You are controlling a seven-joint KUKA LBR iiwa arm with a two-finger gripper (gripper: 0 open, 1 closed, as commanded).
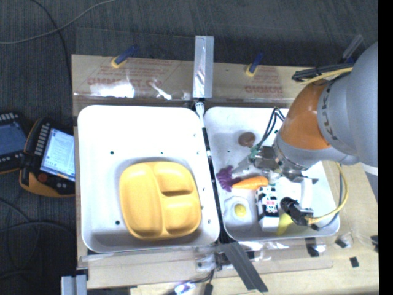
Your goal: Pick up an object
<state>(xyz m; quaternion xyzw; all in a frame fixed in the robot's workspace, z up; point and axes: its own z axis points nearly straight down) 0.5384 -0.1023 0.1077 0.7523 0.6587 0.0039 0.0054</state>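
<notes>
A carrot (250,181) lies in the right bin (216,125), long axis running left-right, beside a purple toy (225,177) and above a fried egg (239,211). The claw (265,195) hangs just right of it; whether it grips anything, I cannot tell.

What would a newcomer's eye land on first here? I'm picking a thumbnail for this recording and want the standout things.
First the big yellow divided tray, lying alone in the left bin. Next the grey arm with its orange band, reaching in from the right over the right bin. Under it sits a cluster of small items: an orange carrot, a purple piece and a fried egg toy.
</notes>
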